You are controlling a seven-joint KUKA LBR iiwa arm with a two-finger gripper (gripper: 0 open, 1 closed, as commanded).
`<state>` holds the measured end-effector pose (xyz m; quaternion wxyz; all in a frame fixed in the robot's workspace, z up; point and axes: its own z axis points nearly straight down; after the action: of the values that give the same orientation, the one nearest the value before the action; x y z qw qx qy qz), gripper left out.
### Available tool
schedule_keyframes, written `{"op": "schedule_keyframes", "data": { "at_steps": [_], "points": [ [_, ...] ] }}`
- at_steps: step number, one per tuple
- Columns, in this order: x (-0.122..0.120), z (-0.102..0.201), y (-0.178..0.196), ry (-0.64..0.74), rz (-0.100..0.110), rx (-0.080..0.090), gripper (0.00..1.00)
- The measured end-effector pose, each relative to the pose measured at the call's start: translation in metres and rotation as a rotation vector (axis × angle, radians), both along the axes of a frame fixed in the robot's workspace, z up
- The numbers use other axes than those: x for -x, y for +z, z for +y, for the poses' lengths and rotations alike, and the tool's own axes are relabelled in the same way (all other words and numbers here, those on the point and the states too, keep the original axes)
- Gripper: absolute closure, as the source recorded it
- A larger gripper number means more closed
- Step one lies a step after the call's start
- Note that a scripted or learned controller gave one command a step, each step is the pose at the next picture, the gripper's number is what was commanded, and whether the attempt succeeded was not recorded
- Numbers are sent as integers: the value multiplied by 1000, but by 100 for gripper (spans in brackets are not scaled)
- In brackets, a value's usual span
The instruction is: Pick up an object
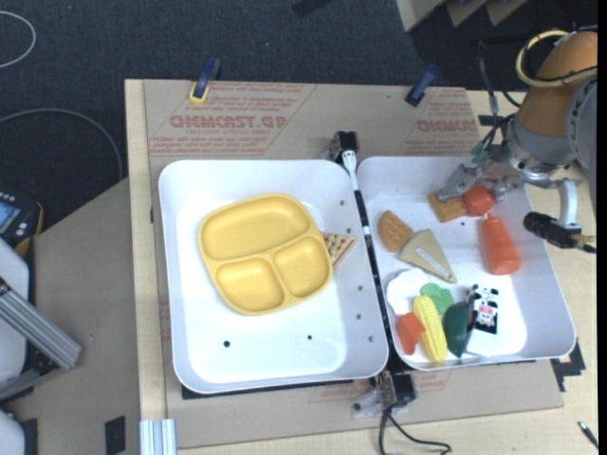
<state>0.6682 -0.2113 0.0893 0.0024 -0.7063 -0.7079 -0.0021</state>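
The right bin holds toy food. My gripper hangs low over its far side, right above a small red round piece and a brown toast-like slab. An orange sausage-shaped piece lies just nearer than them. Further left are a tan wedge and a brown bread piece. At the bin's near side lie a corn cob, a green pepper, a small red piece and a cow-print carton.
The left bin carries a yellow divided plate, with a small waffle piece at the plate's right edge. The bins' shared wall runs down the middle. The arm's grey and orange body fills the upper right.
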Motion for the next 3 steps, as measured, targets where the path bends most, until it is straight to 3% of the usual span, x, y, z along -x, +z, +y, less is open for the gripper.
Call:
{"op": "schedule_keyframes", "data": {
  "at_steps": [1,3],
  "points": [
    [-3,-2,15,2,-13,9,100],
    [-1,0,123,-2,-8,10,100]
  ]
}}
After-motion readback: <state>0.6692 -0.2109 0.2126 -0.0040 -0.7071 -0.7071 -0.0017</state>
